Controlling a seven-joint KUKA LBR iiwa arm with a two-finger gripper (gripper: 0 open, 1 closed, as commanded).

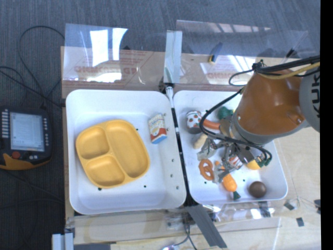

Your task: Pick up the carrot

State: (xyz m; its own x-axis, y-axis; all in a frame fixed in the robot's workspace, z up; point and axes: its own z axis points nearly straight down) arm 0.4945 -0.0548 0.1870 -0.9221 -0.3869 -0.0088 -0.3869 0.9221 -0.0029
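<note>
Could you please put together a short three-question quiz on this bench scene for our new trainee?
1. True or false: the yellow divided plate lies in the left bin.
2. Which bin holds the carrot: A) the left bin, B) the right bin, C) neither?
3. Name the dark round thing near the right bin's front right corner.

Key
1. True.
2. B. The carrot lies toward the front of the right bin, just below the pincer in the camera view.
3. A brown ball, lying right of the carrot.
</note>
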